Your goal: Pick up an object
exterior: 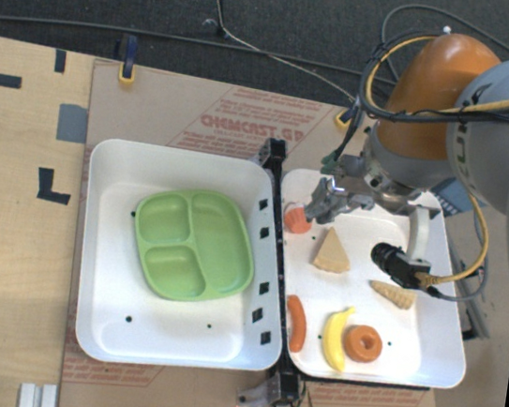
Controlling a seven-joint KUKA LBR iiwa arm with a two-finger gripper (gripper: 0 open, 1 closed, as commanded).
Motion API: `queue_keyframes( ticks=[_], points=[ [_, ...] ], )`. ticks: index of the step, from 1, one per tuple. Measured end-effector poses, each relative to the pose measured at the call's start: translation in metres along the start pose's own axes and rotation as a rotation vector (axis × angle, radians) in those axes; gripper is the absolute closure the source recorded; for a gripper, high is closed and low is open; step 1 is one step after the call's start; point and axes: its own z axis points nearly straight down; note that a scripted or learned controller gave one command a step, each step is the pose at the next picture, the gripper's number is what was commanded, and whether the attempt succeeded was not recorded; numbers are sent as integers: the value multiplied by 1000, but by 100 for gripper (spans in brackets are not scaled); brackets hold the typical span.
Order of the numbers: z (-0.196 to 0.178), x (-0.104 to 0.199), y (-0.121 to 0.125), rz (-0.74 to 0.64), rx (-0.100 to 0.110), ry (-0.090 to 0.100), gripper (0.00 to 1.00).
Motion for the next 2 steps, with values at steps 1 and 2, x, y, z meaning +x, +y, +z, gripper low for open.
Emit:
queue_keyframes(
  ticks=[1,2],
  points=[
    [8,52,-28,0,2,0,100],
    [21,95,-45,1,2,0,100]
  ],
)
